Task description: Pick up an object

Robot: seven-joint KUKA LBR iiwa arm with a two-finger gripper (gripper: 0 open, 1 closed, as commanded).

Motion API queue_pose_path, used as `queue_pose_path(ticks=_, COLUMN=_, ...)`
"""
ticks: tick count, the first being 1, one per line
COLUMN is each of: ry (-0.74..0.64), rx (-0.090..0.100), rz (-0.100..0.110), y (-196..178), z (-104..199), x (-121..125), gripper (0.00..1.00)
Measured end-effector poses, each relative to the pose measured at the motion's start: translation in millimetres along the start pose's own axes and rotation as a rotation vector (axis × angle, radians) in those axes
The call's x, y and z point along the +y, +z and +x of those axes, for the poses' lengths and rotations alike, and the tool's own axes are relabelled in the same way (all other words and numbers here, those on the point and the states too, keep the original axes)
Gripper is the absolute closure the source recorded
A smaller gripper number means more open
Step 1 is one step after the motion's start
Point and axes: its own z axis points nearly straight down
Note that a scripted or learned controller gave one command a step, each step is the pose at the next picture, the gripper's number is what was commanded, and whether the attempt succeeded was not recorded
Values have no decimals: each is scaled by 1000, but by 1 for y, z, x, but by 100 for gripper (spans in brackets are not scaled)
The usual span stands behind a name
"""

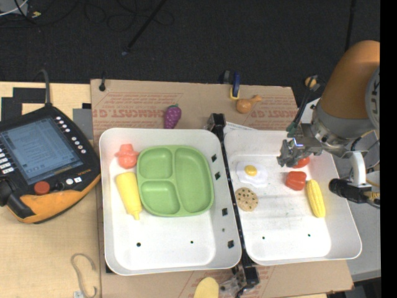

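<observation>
Counting right bin (335,244): one egg (251,172), one cookie (247,198), one corn (316,198), one pepper (296,180); hand (290,157) grip unclear.

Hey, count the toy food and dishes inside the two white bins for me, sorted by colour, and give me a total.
Yellow: 2, the mustard bottle and the corn cob
Red or pink: 3, the pink toy, the red pepper and a red piece by the gripper
Green: 1, the divided plate
White and yellow: 1, the fried egg
Brown: 1, the cookie
Total: 8
</observation>
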Motion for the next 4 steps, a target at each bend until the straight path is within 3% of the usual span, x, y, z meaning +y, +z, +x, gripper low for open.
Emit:
queue_pose_path(ticks=1, ry=1, rx=-1, rz=-1, y=-4, z=37, x=36, gripper=100)
queue_pose_path(ticks=2, ry=3, rx=-1, rz=1, y=-1, z=71, x=50, gripper=100)
queue_pose_path(ticks=3, ry=5, rx=-2, rz=1, y=-8, z=75, x=48, gripper=100)
queue_pose_path(ticks=4, ry=5, rx=-3, rz=4, y=8, z=75, x=48, gripper=100)
